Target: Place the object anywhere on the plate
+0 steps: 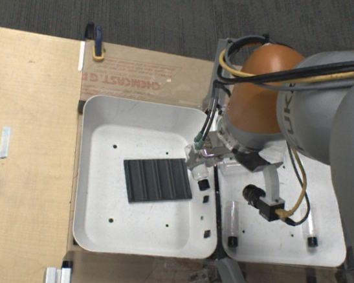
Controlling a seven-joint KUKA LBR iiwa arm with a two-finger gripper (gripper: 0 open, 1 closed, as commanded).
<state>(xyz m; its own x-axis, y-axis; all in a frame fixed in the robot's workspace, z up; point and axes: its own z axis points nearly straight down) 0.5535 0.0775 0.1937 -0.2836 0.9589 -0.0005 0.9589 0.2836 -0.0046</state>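
The dark grey ribbed rectangular plate [158, 180] lies flat in the left white bin [87, 223]. The gripper [202, 155] hangs over that bin's right rim — finger state cannot be determined, and the object cannot be located.

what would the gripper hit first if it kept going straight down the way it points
Probably the right edge of the dark ribbed plate or the white floor of the left bin beside it; the gripper hangs near there, though depth is unclear.

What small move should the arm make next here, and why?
Probably ease the gripper a little left, over the dark ribbed plate in the left bin. It hangs at that bin's right rim, just past the plate's corner; what it carries can't be made out.
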